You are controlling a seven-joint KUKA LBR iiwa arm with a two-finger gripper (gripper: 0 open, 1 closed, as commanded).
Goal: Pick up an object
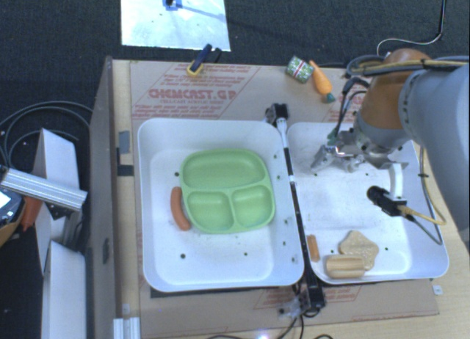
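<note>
Spread wide and holding nothing, my gripper [328,155] hovers in the right white bin [429,268], far-left corner. Nearest pickings lie toward its near edge: tan bread-shaped toy [360,246] and pale sausage roll [345,265], long axis running left-right.

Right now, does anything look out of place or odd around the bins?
Yes. A toy carrot and a small green can lie on the cardboard behind the right bin, outside both bins. Inside the left bin, a sausage lies beside the green tray, not in it.
</note>
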